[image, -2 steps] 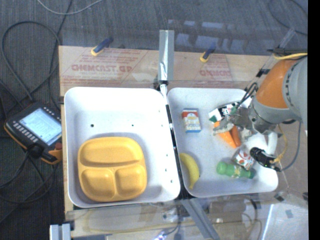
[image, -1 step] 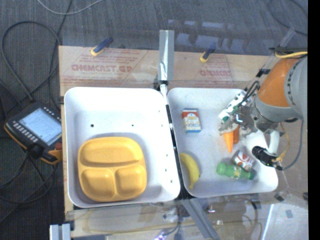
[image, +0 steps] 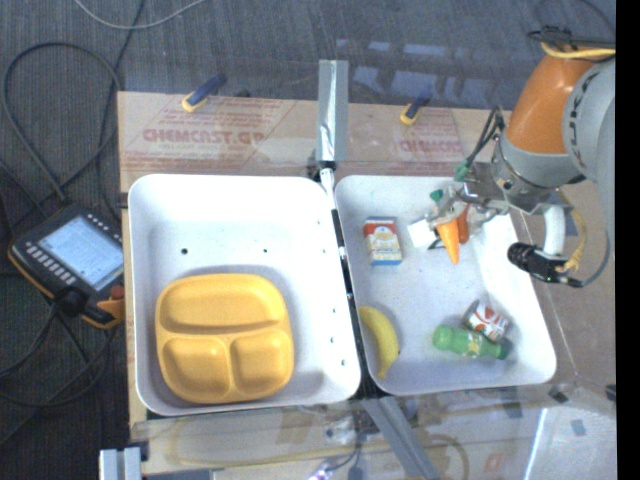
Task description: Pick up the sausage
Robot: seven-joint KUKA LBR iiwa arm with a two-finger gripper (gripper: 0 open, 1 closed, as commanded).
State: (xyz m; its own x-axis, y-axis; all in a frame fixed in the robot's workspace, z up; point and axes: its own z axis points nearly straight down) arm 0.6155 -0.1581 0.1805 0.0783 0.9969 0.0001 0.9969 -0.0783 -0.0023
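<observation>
Camera view: gripper (image: 452, 211) hovers above right bin (image: 530, 298), near carrot (image: 452, 236).

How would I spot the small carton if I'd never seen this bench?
Take the bin on the view's right, beside the one with the yellow tray. By its left wall, towards the far end, lies the small carton: the only box, orange and white with a blue base, unlike the yellow banana below it.
</observation>
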